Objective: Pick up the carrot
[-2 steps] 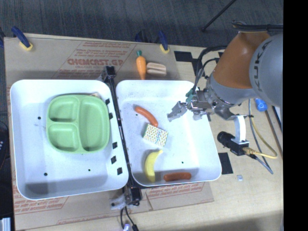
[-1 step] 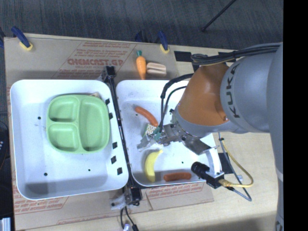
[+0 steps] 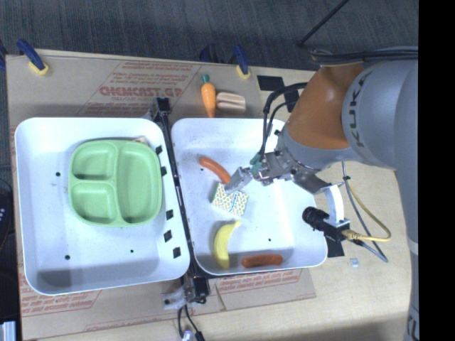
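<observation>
The carrot (image 3: 207, 96), orange with a green top, lies on the cardboard just behind the right bin (image 3: 298, 251), outside both bins. It sits next to a small tan block (image 3: 231, 102). My gripper (image 3: 242, 178) hangs low inside the right bin, well in front of the carrot. It is between a red sausage (image 3: 214, 168) and a patterned packet (image 3: 230, 200). Nothing shows in its grasp.
The right bin also holds a banana (image 3: 225, 242) and a second sausage (image 3: 261, 261) near its front wall. A green divided plate (image 3: 116, 182) lies in the left bin (image 3: 43, 261). Blue clamps (image 3: 242, 64) stand along the back edge of the cardboard.
</observation>
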{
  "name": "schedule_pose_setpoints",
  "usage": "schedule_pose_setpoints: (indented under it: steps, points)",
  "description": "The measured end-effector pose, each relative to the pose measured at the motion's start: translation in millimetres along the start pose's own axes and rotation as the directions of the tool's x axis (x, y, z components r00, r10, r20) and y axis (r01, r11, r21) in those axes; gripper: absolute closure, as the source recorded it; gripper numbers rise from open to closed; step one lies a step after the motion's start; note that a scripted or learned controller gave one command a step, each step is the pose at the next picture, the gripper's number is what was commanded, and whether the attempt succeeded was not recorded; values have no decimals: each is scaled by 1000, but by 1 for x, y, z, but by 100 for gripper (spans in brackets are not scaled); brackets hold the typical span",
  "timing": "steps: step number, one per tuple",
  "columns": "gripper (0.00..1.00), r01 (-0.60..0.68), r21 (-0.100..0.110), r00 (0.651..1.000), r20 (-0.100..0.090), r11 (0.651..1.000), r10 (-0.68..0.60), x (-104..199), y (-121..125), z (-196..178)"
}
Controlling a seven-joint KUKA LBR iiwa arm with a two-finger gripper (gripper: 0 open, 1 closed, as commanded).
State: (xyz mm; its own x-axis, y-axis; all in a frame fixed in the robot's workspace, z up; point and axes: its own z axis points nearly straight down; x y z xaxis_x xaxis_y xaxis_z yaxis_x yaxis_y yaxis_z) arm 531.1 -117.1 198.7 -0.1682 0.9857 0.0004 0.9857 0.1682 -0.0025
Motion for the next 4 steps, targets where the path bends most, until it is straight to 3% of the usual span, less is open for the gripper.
schedule_pose_setpoints:
  steps: [1, 2, 3, 4]
  points:
    - [0, 213, 1, 977, 0, 977, -213, -6, 109, 97]
    - [0, 122, 0, 993, 1, 993, -122, -93, 111, 106]
    - [0, -9, 2, 1000, -1, 1000, 9, -110, 96, 107]
    - [0, 108, 1, 994, -2, 994, -108, -38, 118, 107]
